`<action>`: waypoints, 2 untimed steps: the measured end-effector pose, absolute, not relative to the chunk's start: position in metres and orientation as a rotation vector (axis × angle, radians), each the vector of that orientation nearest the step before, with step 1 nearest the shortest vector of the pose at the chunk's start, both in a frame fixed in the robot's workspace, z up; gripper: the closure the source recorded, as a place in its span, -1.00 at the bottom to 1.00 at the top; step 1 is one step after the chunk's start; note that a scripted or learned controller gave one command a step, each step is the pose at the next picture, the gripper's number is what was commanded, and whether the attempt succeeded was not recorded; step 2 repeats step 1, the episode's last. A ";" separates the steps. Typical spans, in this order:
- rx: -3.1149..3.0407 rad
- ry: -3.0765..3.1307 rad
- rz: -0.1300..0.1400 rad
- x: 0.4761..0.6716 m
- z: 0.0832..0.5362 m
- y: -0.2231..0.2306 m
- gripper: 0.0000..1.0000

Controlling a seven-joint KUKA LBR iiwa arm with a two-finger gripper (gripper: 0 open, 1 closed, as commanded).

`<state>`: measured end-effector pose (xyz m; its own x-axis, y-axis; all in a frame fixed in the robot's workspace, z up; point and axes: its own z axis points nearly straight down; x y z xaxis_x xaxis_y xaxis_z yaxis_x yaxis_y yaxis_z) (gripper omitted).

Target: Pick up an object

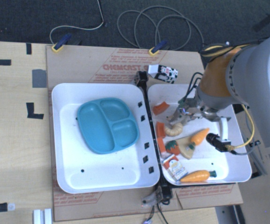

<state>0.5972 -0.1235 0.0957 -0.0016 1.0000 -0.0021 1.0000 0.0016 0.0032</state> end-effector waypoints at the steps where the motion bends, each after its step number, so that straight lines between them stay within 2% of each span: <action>1: 2.218 2.224 0.002 0.568 0.185 -0.066 1.00; 2: 2.218 2.224 0.002 0.568 0.185 -0.066 1.00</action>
